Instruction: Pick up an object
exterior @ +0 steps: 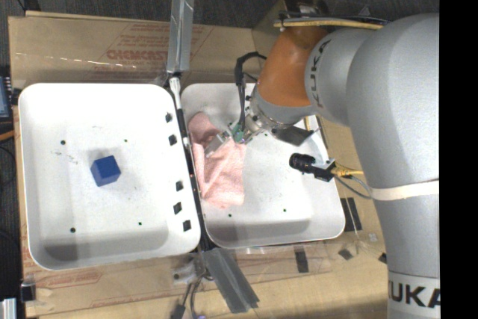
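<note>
Down in the right bin [328, 224], up against the divider side: pink cloth [218, 164], crumpled, bunched in soft folds, stretching from the bin's upper left corner toward its middle. Judged light, limp, no stiffness at all; likely to drape and trail once lifted, maybe slip out of a shallow pinch. Best taken at a raised fold or ridge near the upper end, where bunched fabric gives something to bite, rather than at a flat edge lying against the floor of the bin.

Over in the left bin [45, 160], well apart from all this: small blue cube [106, 169], sitting alone on the white floor. Rigid, compact, easy enough by the look of it, but nowhere near the action.

Now the arm [388, 108]: reaching in from the right, big grey body across the right side, orange band [287, 78] bent over the right bin's upper edge, wrist angled down and leftward. Gripper [237, 134] low, right at the cloth's upper part, tip meeting or just above the fabric. Open or closed? Impossible to tell at this slant, too small and too dark against the folds. No cloth plainly held, so no claim of a grasp.

Black cable fitting [310, 164] hanging over the right bin's floor, beside the cloth, clear of it. Brown bench [97, 41] showing beyond both bins.
</note>
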